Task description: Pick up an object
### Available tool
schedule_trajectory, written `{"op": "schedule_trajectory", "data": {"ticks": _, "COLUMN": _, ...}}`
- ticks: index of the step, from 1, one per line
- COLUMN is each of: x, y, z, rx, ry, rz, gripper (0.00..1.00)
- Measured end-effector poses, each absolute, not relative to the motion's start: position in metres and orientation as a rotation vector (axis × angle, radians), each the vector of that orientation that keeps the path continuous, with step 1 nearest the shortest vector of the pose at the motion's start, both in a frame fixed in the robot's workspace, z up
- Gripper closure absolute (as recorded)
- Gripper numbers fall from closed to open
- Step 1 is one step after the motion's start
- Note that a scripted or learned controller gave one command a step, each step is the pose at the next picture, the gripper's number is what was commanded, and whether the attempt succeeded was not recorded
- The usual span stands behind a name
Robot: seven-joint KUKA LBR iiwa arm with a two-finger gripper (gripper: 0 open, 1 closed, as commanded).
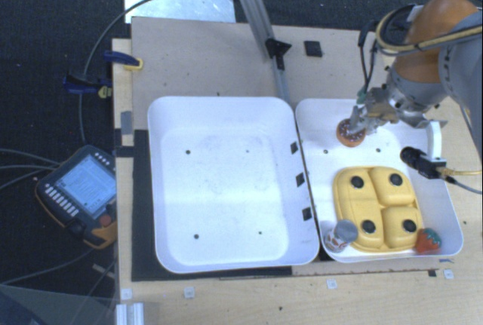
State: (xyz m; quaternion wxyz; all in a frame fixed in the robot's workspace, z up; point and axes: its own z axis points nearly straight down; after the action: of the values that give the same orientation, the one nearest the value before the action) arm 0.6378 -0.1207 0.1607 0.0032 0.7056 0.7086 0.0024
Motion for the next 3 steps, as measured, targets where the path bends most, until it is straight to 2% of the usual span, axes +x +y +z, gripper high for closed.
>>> {"op": "schedule_trajectory", "data": {"ticks": 2, "x": 0.640, "y": -0.124, "z": 0.281, "rx": 2.211, "ry": 2.223, "rz": 0.008, "gripper": 1.00}}
{"op": "schedule_trajectory", "data": {"ticks": 3, "x": 0.640, "y": -0.081, "z": 0.274, "rx": 2.211, "ry": 2.231, "rz": 0.003, "gripper": 1.00}}
